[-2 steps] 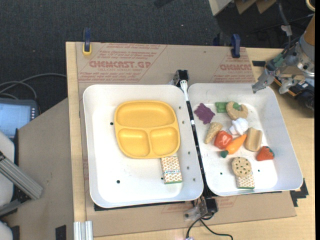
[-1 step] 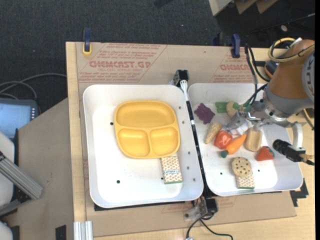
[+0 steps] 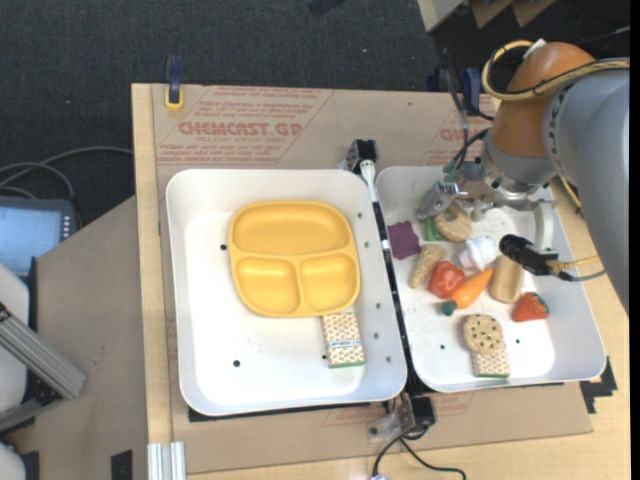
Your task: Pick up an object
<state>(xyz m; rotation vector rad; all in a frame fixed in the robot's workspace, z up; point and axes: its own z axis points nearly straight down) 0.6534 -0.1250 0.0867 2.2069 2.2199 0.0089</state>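
Two shallow white bins sit side by side on a brown bench [image 3: 250, 128] with red printing. The grey arm [image 3: 590, 118] reaches in from the view's right. Its pincer [image 3: 450, 203] hangs over the far part of the right bin [image 3: 560, 353]. Whether the pincer is released or clenched cannot be told, and nothing can be seen grasped in it.

The right bin holds a heap of toy food, any of which could be picked.
- A tan bread-like piece [image 3: 453, 227] lies directly under the pincer, at its tip.
- A purple piece [image 3: 403, 239] lies just to the view's left of the pincer, near the bin's wall.
- A pale speckled stick [image 3: 427, 264] lies nearer the camera than the pincer. It touches a red tomato-like piece [image 3: 446, 280].
- An orange carrot [image 3: 470, 288] rests against the red piece.
- A white piece [image 3: 480, 251] lies near the pincer, to its right.
- A tan cylinder [image 3: 506, 280] stands beyond the white piece.
- A red piece with a green top [image 3: 530, 308] lies farther right, toward the camera.
- A chocolate chip cookie [image 3: 483, 334] lies well apart from the pincer, toward the near edge. It rests on a small box [image 3: 490, 363].

The left bin [image 3: 195, 268] lies well apart from the pincer, to its left in the view. It holds a yellow divided plate [image 3: 293, 256] with one long compartment and two smaller ones. A small patterned carton [image 3: 343, 340] lies just beside the plate's near corner.
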